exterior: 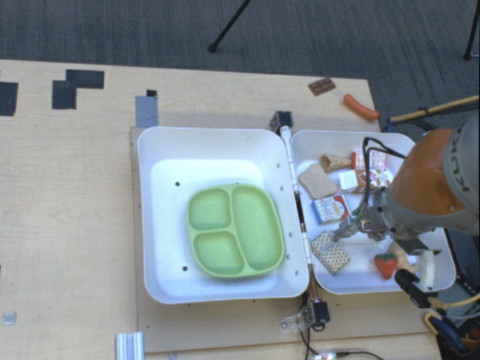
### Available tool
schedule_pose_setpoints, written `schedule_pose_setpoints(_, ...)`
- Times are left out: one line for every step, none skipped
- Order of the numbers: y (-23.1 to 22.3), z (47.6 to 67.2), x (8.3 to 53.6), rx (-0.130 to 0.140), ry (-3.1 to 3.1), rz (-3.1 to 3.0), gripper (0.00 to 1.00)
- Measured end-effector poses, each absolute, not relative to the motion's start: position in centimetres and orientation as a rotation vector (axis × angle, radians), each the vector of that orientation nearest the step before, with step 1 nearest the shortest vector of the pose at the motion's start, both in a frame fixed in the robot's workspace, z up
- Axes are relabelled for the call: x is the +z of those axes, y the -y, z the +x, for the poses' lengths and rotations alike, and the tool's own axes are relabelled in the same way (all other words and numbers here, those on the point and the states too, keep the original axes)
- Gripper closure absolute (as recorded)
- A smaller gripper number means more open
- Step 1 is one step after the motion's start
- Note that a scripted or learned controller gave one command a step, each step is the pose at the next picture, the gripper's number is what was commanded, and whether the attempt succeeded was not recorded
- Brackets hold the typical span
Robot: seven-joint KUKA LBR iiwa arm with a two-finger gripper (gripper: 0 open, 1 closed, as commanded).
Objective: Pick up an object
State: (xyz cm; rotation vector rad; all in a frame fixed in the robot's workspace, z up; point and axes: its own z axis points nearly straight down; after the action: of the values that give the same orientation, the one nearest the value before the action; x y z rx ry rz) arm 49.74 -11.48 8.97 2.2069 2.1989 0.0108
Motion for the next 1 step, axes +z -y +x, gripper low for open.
schedule_pose_setpoints(11.17,49.83,9.94,0.016,-2.207,2.206,1.0)
